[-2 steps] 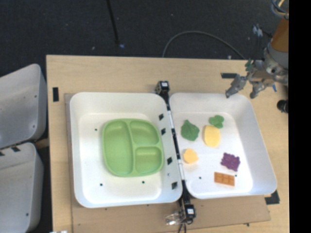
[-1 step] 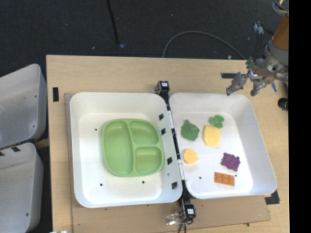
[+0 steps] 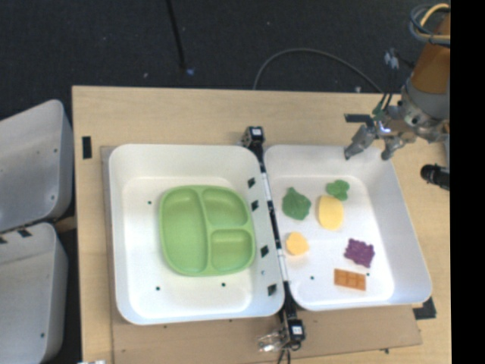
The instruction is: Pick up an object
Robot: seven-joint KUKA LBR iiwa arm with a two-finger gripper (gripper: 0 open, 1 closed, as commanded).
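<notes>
Above the far right corner of the right bin (image 3: 402, 203), the tool (image 3: 373, 144) hung with fingers spread, pinching nothing. Reaching was the step in hand. The yellow piece (image 3: 330, 213) lay mid-bin; next, the tool probably had to descend over it.

A robotics lab: wooden bench (image 3: 227, 112), white bins (image 3: 121, 203), trailing cable (image 3: 303, 51)
</notes>
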